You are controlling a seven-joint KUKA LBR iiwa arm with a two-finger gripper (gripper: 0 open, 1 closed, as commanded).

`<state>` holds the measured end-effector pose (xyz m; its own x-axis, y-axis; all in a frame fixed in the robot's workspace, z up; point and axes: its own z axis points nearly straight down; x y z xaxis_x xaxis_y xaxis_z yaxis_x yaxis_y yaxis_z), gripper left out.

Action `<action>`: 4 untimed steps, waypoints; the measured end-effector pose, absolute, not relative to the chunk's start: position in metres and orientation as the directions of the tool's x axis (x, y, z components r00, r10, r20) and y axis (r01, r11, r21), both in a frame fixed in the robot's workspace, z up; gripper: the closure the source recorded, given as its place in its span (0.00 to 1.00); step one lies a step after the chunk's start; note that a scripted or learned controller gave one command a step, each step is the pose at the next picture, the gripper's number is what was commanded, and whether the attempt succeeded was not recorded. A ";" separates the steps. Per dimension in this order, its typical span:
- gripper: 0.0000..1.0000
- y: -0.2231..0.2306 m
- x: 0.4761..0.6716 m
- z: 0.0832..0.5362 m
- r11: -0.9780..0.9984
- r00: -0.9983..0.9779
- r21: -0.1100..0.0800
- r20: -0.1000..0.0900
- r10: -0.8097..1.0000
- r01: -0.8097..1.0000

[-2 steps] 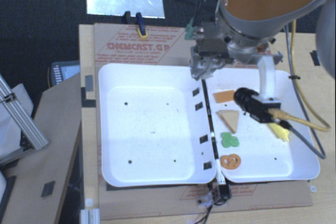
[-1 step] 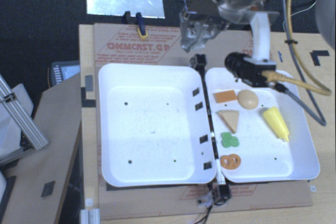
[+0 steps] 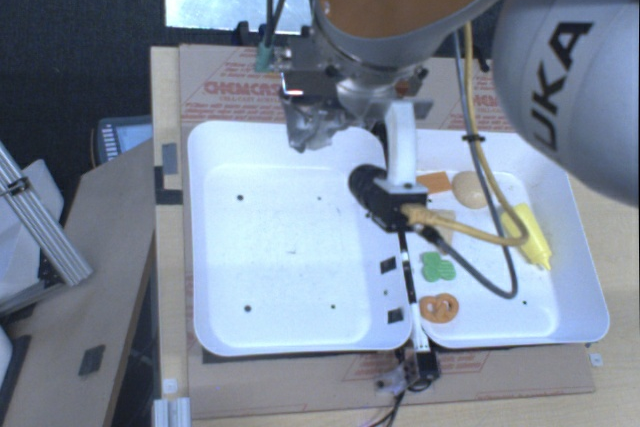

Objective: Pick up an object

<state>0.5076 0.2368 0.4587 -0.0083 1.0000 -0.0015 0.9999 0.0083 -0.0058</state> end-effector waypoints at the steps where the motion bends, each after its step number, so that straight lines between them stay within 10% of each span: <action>1: 1.00 0.234 0.486 0.527 0.007 -0.007 0.006 0.004 1.000 1.000; 2: 0.00 0.234 0.486 0.524 0.006 -0.006 0.002 0.002 1.000 1.000; 3: 1.00 0.235 0.487 0.535 0.010 -0.010 0.004 0.004 1.000 1.000; 4: 0.00 0.235 0.486 0.535 0.012 -0.012 0.003 0.003 1.000 1.000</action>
